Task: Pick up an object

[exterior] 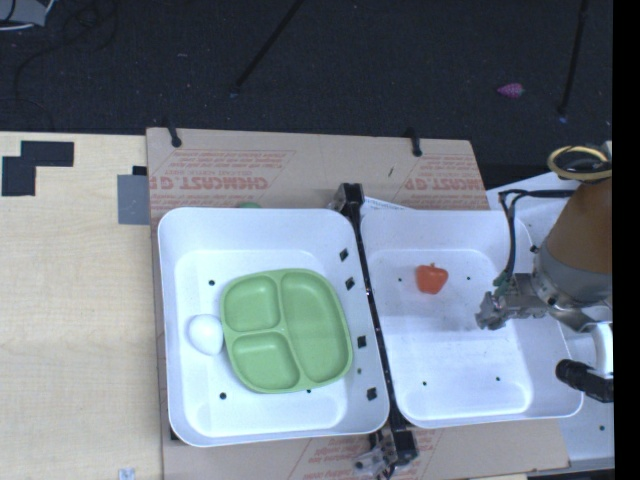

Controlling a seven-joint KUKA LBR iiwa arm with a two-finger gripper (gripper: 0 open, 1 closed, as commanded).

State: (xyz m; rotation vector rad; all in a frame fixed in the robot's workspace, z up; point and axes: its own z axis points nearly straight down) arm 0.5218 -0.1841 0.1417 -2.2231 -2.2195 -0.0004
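Table [70,298]: pale wood surface at far left, with dark square marks near its upper edge; brown printed cardboard under both bins.
Left bin [185,233]: shallow, white, rounded corners; touching the right bin along a dark central seam with small black clips.
White egg-like object [205,334]: small, smooth, rounded, plain white; low on the left side of the left bin floor, touching or just beside the left edge of the green plate.
Green plate [286,329]: pale green, rounded rectangle, divided into three compartments; lying flat in the middle of the left bin, slightly tilted clockwise relative to the bin walls.
Right bin [460,403]: same white shallow form; floor mostly bare, a few small dark dots near the lower part.
Red object [431,279]: small, red-orange, roundish with a tiny dark stem-like tip on top, resembling a toy pepper or tomato; resting on the upper middle floor of the right bin, free of contact with anything else.
Relation of red object to pincer: left of and slightly above the pincer, near but clearly apart, bare white floor between.
Pincer [492,311]: grey metal, low over the right part of the right bin floor, pointing left; nothing visible between its tips; spread of the tips too small and blurred to tell.
Arm [585,233]: entering from the right, orange band above the grey wrist.
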